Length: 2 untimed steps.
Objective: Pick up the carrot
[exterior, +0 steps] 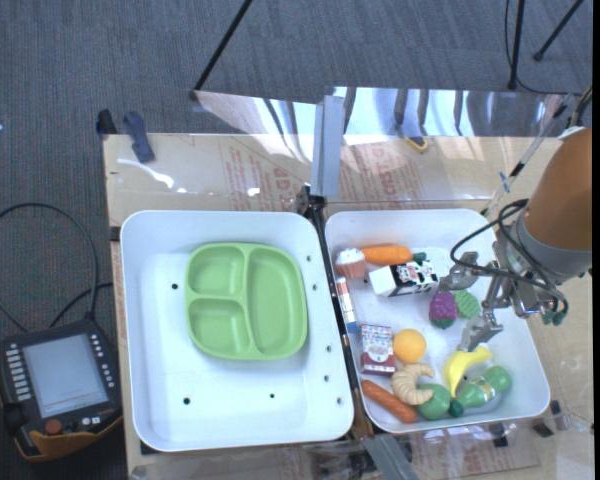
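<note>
The carrot [385, 254], orange with a green top, lies at the back of the right bin [536, 364], beside a milk carton [404, 278]. My gripper [474, 300] hangs over the right side of that bin, to the right of the carrot and apart from it. Its fingers [464, 272] are spread open and hold nothing. Purple grapes [442, 309] sit just left of the gripper.
Also in the right bin are an orange [410, 345], a croissant [412, 380], a banana [462, 366], a green pear [485, 384], a small red box [376, 348] and a reddish-orange stick [388, 400]. The left bin [150, 368] holds a green divided plate [247, 300].
</note>
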{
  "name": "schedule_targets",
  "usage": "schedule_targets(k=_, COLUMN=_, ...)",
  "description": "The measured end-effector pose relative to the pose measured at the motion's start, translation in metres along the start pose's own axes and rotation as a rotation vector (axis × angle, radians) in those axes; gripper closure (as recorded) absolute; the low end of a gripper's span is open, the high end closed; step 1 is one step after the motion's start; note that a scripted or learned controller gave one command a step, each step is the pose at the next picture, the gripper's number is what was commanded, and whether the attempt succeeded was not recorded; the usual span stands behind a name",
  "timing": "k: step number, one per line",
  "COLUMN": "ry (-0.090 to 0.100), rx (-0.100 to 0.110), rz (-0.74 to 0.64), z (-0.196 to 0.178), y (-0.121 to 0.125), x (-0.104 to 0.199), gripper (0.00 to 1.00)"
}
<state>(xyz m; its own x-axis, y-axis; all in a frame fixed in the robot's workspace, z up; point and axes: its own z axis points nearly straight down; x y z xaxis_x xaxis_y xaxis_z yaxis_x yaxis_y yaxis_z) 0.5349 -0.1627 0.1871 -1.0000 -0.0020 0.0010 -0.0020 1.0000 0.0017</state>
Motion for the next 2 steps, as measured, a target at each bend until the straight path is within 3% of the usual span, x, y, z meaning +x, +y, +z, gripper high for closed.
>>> schedule_targets(k=1, ry=-0.021, rx=0.006, rz=0.093, z=0.037, y=0.017, x=0.008, gripper=0.00)
schedule_targets(k=2, ry=0.005, rx=-0.001, rz=0.178, z=0.101, y=0.049, x=0.023, gripper=0.00)
